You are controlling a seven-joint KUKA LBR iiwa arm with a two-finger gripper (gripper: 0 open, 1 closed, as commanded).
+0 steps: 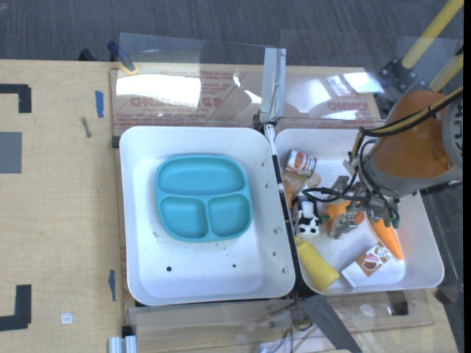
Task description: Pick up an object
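Note:
My gripper (346, 210) is low inside the right white bin (427, 271), near its middle, on the grey arm with the orange band (412, 142). A small orange object (333, 211) lies right at the gripper, partly covered by it. Just to its left stands a black-and-white cow toy (307, 220). A carrot (388, 238) lies to the right of the gripper and a small white and red carton (371, 262) sits in front of it. A yellow object (316, 265) rests by the bin's front left corner, and a small can (299, 162) lies at the back left.
The left white bin (140, 197) bears a blue divided plate (204, 197). A clear plastic wall (221, 87) stands behind both bins. A metal divider (280, 197) separates the two bins. Black cables (324, 193) loop beside the gripper.

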